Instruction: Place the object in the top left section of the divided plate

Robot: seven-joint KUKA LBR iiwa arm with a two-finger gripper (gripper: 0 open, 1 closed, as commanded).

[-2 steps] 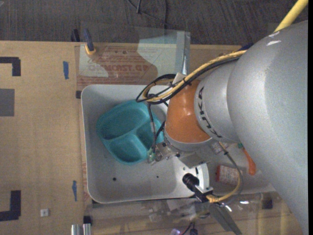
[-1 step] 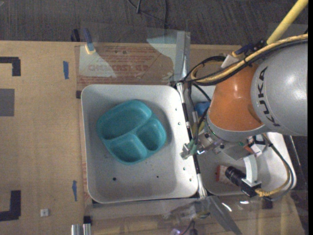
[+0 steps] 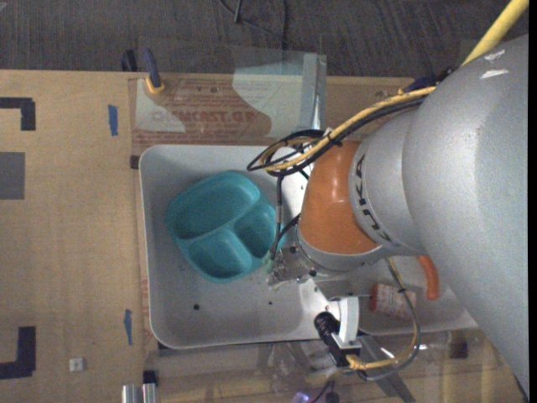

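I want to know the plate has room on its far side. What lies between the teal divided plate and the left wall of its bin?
In the camera view, only bare white bin floor lies between the teal divided plate and the bin's left wall.

— What did the divided plate look like?

— Teal, with rounded corners and raised ridges that split it into three sections. It lay flat and right way up on the floor of the left white bin, turned at a slant to the walls.

— And the object?

— My own arm hid that side, so I could not make it out
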